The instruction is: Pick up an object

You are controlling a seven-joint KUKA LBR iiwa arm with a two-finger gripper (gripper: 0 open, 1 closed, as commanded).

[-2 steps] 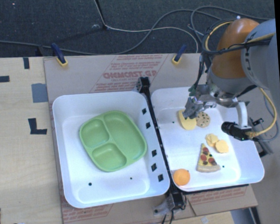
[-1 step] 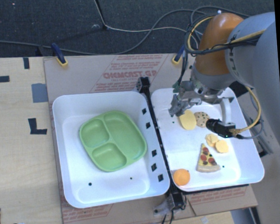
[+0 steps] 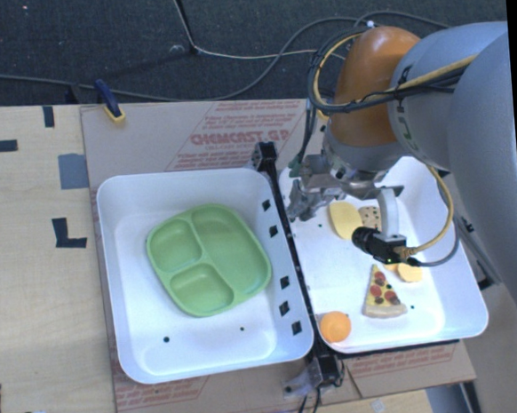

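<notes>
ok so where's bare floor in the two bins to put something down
Left bin: a bare strip along the near wall, below the green tray. Right bin: bare floor between the orange ball and the gripper. Crowded around the pizza slice and yellow pieces.

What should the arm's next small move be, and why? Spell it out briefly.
Probably a short drop straight down. The gripper hangs at the upper left of the right bin, with nothing seen between its fingers, and the pale yellow piece lies just beside it. The pizza slice and orange ball sit farther off, toward the front.
</notes>
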